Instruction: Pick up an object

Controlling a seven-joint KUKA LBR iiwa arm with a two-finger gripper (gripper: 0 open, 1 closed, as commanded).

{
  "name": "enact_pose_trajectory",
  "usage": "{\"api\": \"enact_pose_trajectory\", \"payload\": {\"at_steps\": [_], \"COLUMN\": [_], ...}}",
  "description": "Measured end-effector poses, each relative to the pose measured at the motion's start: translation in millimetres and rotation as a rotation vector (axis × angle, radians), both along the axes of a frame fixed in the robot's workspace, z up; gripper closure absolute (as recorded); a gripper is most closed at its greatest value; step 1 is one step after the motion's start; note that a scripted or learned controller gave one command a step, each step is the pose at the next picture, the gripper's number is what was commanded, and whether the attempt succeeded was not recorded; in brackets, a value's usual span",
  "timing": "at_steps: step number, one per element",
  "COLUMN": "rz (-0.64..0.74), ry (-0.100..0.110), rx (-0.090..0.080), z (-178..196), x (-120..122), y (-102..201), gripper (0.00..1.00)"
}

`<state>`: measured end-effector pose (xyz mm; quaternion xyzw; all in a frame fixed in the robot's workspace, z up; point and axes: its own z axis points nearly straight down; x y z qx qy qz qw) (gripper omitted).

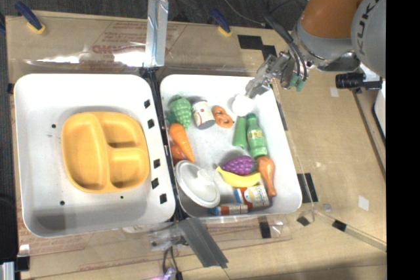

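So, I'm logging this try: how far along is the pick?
Early, by the look of it. Done: the arm has reached the right bin, with the tool over its far right corner. In hand: nothing that I can make out; a small white object lies just below the tool. Left: the grasp and lift. The carrot, grapes and green bottle lie in the bin.

gripper (257,88) over right bin (286,141) far corner, toy food inside, yellow tray (105,149) in left bin (26,141)

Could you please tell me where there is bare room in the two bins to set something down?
The left bin has bare floor all round the yellow tray. The right bin is crowded; a small patch lies between the carrot and green bottle.
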<state>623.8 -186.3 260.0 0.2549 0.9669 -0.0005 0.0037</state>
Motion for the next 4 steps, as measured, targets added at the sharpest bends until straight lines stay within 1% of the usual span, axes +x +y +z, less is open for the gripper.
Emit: {"api": "enact_pose_trajectory", "payload": {"at_steps": [1, 2, 3, 4], "rz": [0.174, -0.019, -0.013, 0.25], "ry": [0.007, 0.003, 0.001, 0.005], "rx": [0.002, 0.001, 0.0, 0.0], "z": [-44.7, 4.8, 16.0, -10.7], "x": [-24.2, 6.1, 7.3, 19.6], "y": [28.3, 48.0, 49.1, -24.4], "gripper": [1.0, 1.0, 1.0, 1.0]}}
